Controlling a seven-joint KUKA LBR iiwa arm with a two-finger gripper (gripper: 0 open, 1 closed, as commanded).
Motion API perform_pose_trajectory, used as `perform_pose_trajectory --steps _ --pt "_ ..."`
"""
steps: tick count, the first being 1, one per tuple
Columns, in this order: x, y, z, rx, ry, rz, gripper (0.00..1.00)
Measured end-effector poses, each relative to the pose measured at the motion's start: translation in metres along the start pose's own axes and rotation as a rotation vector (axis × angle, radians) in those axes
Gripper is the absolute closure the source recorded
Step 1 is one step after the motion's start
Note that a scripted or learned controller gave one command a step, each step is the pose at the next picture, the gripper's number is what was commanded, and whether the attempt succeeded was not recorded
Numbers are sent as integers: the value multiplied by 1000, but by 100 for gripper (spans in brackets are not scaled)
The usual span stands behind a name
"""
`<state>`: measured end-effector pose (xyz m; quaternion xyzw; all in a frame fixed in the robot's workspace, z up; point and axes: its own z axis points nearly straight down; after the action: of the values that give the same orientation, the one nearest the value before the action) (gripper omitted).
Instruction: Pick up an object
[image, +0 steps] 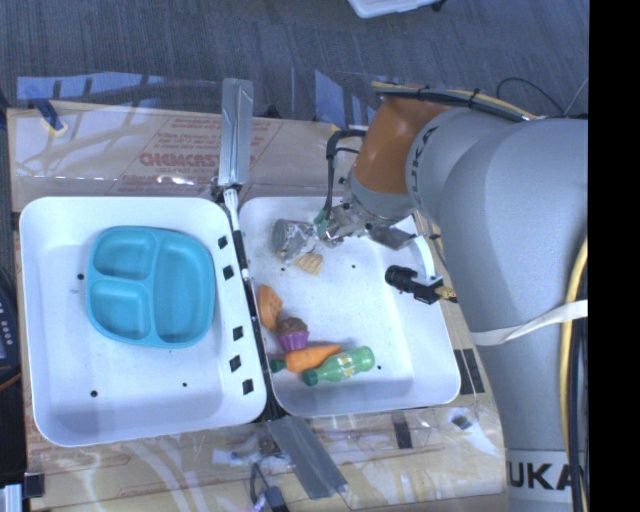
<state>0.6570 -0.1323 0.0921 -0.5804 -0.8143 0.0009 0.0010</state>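
Hovering gripper (322, 231) beside perhaps crumpled foil (291, 238)

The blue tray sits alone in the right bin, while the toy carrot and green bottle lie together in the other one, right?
Not quite. The camera view shows the blue tray alone in the left bin, not the right. The toy carrot and green bottle do lie together in the other bin, the right one.

The grey arm (500, 230) fills the right side, bending toward the right bin (425, 375). Its orange band (385, 150) sits over the bin's far edge, and the gripper (328, 228) (tips blurred) hangs low above the bin's far-left corner.
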Motion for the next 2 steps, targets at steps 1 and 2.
perform_pose_trajectory --steps 1,2 --pt "26 8 1 2 2 67 0" --pt "29 9 1 4 3 15 0"
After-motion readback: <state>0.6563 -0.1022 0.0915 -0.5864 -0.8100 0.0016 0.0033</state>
